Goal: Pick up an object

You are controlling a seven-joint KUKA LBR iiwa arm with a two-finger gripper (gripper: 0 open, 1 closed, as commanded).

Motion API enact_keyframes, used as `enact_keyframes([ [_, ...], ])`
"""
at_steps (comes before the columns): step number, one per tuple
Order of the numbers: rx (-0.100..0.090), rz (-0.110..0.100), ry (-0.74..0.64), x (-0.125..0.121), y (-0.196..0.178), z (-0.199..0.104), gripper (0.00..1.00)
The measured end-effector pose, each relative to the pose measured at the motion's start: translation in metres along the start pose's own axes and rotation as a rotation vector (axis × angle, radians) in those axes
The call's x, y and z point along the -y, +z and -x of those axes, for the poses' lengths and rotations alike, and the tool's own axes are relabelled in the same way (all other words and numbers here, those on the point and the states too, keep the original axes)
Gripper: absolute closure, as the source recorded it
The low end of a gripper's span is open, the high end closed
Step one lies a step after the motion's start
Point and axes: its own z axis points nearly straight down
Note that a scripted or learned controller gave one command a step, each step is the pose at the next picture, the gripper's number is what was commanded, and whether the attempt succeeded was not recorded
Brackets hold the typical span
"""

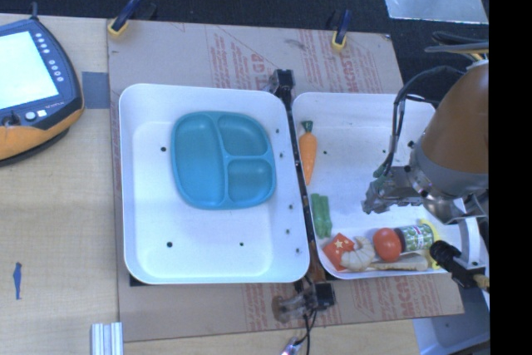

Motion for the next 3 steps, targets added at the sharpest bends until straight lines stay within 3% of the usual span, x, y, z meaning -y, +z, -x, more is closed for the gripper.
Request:
enact_keyframes([
  [1, 0.000, -0.003, -0.002, 0.001, 0.089, 0.013, 1.00],
  [2, 0.000, 0.000, 0.000, 0.000, 0.017, 0.002, 1.00],
  [3, 0.000, -0.004, -0.001, 0.001, 0.045, 0.026, 1.00],
])
